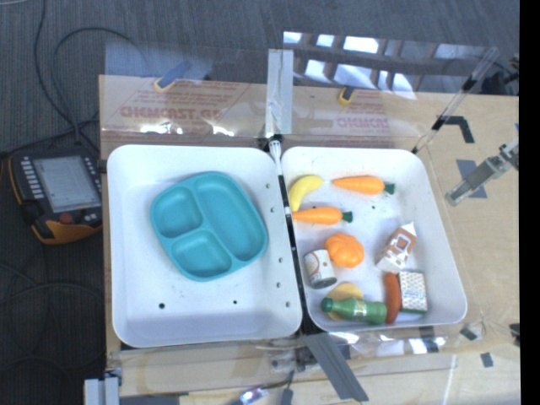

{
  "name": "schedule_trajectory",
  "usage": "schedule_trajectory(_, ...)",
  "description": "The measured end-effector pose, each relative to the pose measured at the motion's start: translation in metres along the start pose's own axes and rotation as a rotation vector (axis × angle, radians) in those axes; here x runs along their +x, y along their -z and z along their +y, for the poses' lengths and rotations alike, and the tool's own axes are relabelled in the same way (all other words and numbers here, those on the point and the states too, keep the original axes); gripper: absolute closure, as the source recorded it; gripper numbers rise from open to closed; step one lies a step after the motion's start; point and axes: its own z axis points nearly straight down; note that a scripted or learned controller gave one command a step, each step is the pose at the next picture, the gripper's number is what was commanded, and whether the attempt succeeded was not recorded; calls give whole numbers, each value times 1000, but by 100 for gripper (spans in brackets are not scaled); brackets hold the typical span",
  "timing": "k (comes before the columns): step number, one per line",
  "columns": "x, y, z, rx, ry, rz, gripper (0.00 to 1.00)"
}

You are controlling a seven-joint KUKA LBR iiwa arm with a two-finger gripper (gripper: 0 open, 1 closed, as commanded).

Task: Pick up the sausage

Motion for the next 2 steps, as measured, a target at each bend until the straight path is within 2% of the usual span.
schedule_trajectory(1, 36, 0, 20, 0, -148, 3, 0)
schedule_trajectory(2, 5, 0, 2, 1, -9, 1, 0)
